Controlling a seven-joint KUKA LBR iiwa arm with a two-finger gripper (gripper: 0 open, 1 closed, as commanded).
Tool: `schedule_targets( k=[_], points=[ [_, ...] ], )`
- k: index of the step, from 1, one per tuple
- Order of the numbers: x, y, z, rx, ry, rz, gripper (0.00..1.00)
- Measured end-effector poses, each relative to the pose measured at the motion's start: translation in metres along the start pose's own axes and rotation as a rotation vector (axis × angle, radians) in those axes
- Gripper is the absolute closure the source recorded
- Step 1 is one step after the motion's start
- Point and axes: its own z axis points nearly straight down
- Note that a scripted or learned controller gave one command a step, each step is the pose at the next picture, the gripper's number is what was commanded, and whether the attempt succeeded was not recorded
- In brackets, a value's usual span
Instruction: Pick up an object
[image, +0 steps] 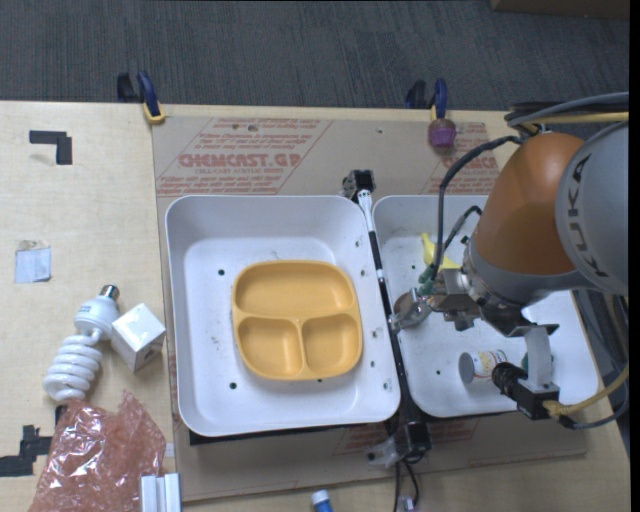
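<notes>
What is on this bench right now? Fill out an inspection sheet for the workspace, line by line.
Surface: bench of light board, bearing a left bin and a right bin, side by side.
Job's things: yellow divided tray lies flat in the left bin; a yellow item and a small grey-capped object lie in the right bin, partly hidden by the arm.
Clutter: spiral bulb, small white box and crumpled pink wrap left of the bins.
Grippers: gripper low over the right bin; jaws too hidden to judge.
Cables: black cables loop along the arm.
Surroundings: dark carpet beyond; blue clamps on the far edge.
</notes>
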Motion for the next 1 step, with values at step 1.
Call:
schedule_targets(
  k=[1],
  points=[
    [0.0000,0.0000,0.0000,0.000,0.000,0.000,0.00]
  ],
)
